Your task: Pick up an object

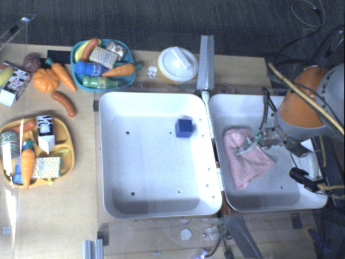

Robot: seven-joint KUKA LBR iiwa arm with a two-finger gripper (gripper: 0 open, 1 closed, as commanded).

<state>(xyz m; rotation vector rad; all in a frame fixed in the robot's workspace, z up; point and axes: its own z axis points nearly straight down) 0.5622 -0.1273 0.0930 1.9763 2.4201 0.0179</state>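
pink cloth (245, 158) lying under gripper (253, 143) | we are not discerning gripper state | risk: thin fabric slipping free

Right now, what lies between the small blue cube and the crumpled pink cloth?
In the camera view, the two bins' adjoining white rims separate the small blue cube from the crumpled pink cloth; otherwise bare bin floor.

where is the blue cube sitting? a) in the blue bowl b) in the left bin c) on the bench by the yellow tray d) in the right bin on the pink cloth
b, the blue cube lies on the floor of the left bin, near its upper right, while the pink cloth lies in the right bin.
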